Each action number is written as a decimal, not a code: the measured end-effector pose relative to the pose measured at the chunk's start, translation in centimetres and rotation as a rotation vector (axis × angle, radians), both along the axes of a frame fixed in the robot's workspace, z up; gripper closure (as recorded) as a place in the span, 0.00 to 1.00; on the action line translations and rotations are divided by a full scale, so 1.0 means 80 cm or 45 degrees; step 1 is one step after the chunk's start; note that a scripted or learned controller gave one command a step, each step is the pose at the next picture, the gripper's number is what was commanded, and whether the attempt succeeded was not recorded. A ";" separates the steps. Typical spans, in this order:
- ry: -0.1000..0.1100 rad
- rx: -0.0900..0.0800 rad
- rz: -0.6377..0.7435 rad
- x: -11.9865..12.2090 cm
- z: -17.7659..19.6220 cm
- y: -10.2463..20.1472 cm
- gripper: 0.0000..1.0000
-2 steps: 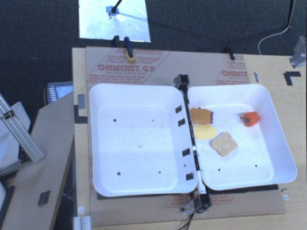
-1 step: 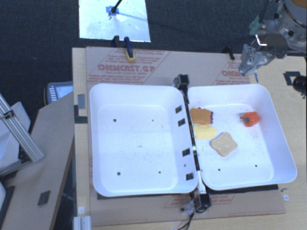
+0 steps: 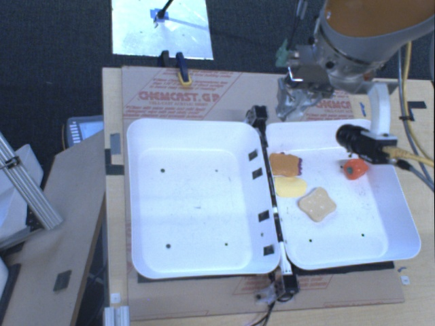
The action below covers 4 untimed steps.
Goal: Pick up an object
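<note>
I see hand (image 3: 297,104) above right bin's (image 3: 401,240) far edge | grip state: can't tell | orange piece (image 3: 285,164), yellow piece (image 3: 290,187), tan piece (image 3: 317,204), red piece (image 3: 353,169) inside

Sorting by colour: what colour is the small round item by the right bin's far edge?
Red-orange, seen in the camera view.

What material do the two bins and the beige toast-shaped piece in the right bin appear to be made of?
The bins look like thin moulded plastic: glossy white, with rounded rims. The toast-shaped piece seems to be matte toy plastic or foam; its surface is dull and even, so I cannot say which.
</note>
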<state>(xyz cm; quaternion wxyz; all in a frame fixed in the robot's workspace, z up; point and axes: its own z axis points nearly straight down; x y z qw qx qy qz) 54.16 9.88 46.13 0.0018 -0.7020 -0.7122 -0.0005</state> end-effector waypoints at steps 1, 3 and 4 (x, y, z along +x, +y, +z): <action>-0.003 -0.002 -0.006 0.023 -0.022 0.078 1.00; -0.006 -0.006 -0.027 0.005 -0.173 0.004 1.00; -0.015 -0.002 -0.021 -0.052 -0.072 -0.032 1.00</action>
